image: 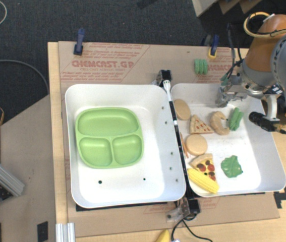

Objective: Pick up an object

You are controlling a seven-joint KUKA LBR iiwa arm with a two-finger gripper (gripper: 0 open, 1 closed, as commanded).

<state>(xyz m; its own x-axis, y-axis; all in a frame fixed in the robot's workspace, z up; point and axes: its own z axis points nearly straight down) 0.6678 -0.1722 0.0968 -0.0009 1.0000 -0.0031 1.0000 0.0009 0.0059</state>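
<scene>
Light green divided tray [109, 136] in left white bin [77, 175]; yellow corn [203, 180], dark green leaf [231, 166], tan cookie [196, 145] right.

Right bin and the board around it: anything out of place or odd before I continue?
One thing: a small green ridged piece lies on the cardboard behind the right bin, outside both bins. The other toy foods sit inside that bin, mostly crowded along its left wall. The green divided tray lies flat in the left bin.
</scene>
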